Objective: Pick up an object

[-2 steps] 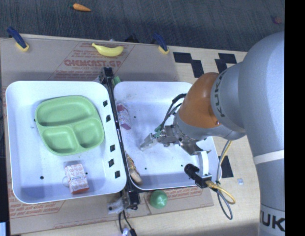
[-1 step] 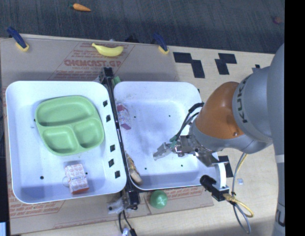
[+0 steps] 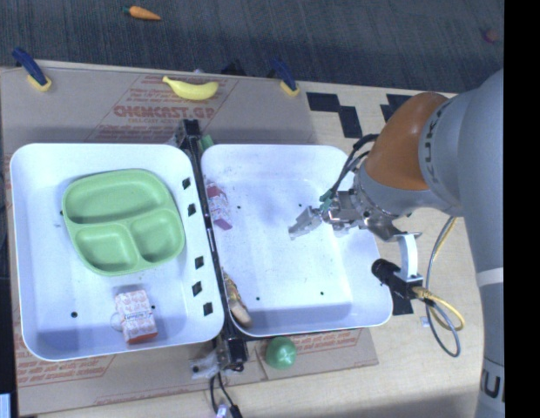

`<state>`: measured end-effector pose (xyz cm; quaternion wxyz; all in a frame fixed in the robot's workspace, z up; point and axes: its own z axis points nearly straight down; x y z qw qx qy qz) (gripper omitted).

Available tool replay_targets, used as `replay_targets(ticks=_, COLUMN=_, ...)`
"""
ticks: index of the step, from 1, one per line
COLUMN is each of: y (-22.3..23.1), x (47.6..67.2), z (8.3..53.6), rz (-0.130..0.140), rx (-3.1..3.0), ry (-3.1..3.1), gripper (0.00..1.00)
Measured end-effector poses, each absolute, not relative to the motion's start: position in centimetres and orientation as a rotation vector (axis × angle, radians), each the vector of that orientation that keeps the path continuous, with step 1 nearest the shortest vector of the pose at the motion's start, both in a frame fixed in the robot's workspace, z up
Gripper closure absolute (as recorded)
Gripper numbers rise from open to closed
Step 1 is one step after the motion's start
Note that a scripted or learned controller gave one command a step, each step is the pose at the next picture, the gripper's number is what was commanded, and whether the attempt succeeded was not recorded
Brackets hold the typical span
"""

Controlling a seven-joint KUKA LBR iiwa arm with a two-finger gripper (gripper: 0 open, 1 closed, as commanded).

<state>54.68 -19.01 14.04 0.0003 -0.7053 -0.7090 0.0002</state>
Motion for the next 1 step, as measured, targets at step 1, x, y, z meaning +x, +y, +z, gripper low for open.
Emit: replay_targets(ticks=1, y=-21.06, x=62.84, z=17.00, rz=0.000, rx=-2.215, ry=-2.228, gripper=0.00)
